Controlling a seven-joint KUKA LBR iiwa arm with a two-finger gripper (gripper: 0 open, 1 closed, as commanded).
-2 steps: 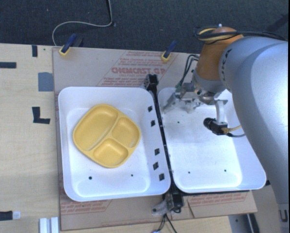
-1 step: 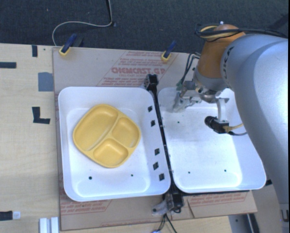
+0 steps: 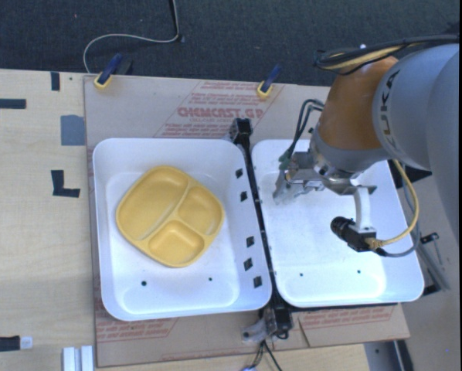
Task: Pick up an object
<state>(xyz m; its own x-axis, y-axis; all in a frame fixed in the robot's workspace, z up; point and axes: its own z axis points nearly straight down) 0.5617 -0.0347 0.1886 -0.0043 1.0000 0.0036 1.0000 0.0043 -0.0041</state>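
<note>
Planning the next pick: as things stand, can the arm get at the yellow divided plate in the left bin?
Probably yes. The yellow divided plate lies alone and uncovered in the left bin. The hand hangs over the right bin, with just the low divider between.

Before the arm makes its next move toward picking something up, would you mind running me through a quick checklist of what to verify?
1. Target present: ok. A yellow divided plate lies flat in the left bin.
2. Gripper over the target: not ok. The gripper is over the right bin, beside the divider.
3. Finger state: cannot tell; the wrist hides them.
4. Anything held: cannot tell.
5. Path to the plate: cannot tell. The black divider between the bins lies across it, and gripper height is unclear.
6. Plate unobstructed: ok. Nothing rests on it.
</note>
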